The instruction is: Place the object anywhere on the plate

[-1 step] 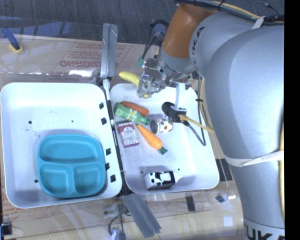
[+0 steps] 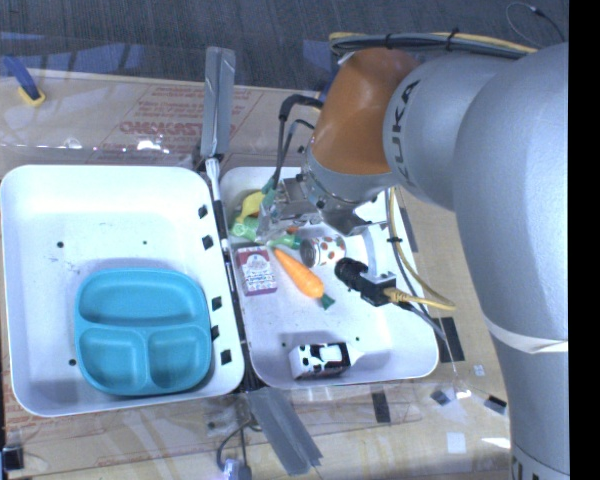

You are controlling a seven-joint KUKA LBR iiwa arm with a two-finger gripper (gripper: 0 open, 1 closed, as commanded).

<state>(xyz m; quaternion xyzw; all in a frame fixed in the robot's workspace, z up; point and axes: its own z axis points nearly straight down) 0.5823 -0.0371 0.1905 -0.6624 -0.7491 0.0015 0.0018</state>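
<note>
A light blue plate [image 2: 143, 333] with three compartments lies in the left bin [image 2: 40, 198]. The right bin [image 2: 410, 353] holds an orange carrot [image 2: 300, 274], a dark red packet [image 2: 257, 270], a black and white toy [image 2: 322, 358], a yellow item [image 2: 250, 205] and a small round red and white item [image 2: 329, 251]. The arm's wrist [image 2: 365, 118] hangs over the far part of the right bin. My gripper [image 2: 283, 220] reaches down among the yellow item, a green piece and the carrot's far end. Its tips are hidden in that clutter.
A grey divider [image 2: 216, 108] stands between the two bins at the back. Cables [image 2: 410, 268] and a black connector [image 2: 365, 280] hang from the wrist over the right bin's right side. The big grey arm body [image 2: 515, 218] takes up the right of the view.
</note>
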